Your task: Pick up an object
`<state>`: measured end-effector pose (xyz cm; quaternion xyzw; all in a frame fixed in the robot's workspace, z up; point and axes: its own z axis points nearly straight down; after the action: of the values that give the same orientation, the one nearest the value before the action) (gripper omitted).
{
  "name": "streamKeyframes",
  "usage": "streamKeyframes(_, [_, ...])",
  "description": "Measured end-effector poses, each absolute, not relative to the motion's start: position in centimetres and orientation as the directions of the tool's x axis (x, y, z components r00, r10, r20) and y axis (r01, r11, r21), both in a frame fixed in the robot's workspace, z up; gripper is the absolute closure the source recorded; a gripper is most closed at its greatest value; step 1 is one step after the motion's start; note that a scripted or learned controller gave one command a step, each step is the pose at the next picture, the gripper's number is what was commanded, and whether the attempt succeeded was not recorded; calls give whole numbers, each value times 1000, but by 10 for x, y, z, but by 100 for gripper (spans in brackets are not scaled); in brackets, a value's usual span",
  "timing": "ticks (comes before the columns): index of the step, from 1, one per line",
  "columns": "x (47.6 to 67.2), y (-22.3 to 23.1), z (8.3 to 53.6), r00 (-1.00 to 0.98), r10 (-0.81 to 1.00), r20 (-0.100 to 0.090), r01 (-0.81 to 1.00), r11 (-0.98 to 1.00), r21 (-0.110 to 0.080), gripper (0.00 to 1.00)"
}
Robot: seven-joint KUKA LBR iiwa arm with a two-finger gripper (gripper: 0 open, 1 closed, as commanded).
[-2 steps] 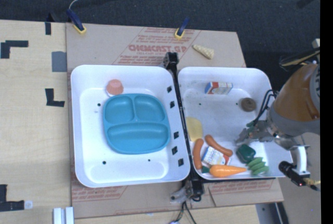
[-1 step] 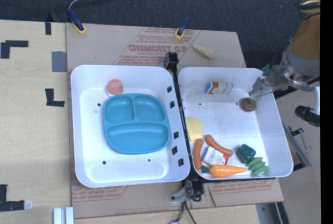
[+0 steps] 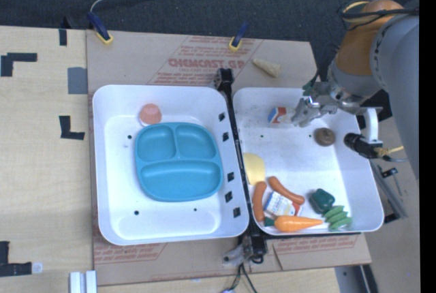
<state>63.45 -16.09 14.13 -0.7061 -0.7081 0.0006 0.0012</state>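
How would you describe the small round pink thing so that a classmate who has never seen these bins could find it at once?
Start at the left bin, the one that holds the big blue divided tray. Look just past the tray's far left corner, towards the bin's back wall. There lies the pink disc, the one other loose item in that bin, small and round where the tray is wide and blue.

Blue tray (image 3: 180, 161), orange carrot (image 3: 298, 222)
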Motion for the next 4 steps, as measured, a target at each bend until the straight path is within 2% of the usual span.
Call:
streamKeyframes(1, [635, -162, 142, -2, 1000, -1, 1000, 2, -1, 0])
streamKeyframes(2, [669, -161, 86, -3, 1000, -2, 1000, 3, 3, 0])
streamKeyframes(3, [669, -162, 96, -4, 1000, -6, 1000, 4, 3, 100])
streamKeyframes(4, [669, -101, 85, -2, 1000, 0, 1000, 2, 1, 100])
